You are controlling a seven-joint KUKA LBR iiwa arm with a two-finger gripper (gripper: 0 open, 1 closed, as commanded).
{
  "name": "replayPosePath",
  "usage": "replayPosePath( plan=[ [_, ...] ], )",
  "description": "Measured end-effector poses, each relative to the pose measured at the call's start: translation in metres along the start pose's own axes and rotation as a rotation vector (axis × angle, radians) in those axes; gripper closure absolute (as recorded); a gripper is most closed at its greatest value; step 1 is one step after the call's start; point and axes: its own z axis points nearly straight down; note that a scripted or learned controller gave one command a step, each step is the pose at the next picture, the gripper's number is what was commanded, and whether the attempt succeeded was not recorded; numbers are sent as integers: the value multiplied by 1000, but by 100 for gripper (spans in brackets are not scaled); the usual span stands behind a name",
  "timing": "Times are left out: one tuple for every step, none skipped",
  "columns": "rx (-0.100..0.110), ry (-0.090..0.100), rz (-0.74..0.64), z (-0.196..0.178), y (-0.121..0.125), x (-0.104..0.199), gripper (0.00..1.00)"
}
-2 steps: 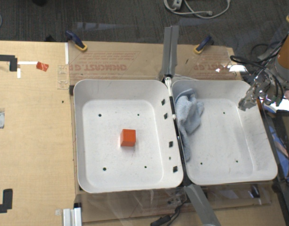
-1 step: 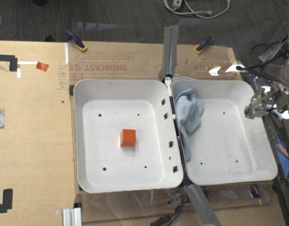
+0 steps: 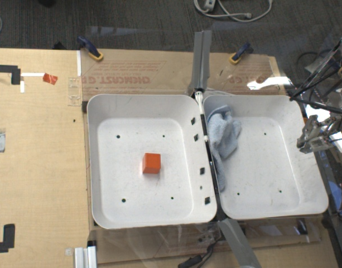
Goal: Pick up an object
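The arm enters from 3 o'clock, and what shows of it is a tangle of metal parts and dark cables at the right edge of the scene. The pincer (image 3: 311, 139) hangs over the right rim of the right bin (image 3: 304, 205), roughly level with the middle of that bin's height. It is small and partly blurred against the bright rim, so I cannot tell how it stands, and nothing can be seen gripped in it.

2 white bins sit side by side on the tabletop (image 3: 31, 149), meeting along a dark seam at the centre. The left bin (image 3: 104, 205) holds 1 orange block (image 3: 152, 163), a small cube resting flat on the bin floor just below the middle, apart from every wall. From the pincer the orange block lies at about 9 o'clock, well apart, with the whole right bin and the seam between them.

In the right bin a grey cloth (image 3: 222, 133) lies crumpled against the left wall, in the upper half, touching the seam side. From the pincer the grey cloth is also toward 9 o'clock, nearer than the block but still apart from it.

Brown cardboard (image 3: 137, 74) lies under the far edge of both bins, held by 2 clamps at 12 o'clock.
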Motion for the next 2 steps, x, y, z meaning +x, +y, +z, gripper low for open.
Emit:
replayPosePath(
  plan=[
    [-1,-1,-320,-13,0,-2,100],
    [-2,2,-196,90,32,-30,100]
  ],
)
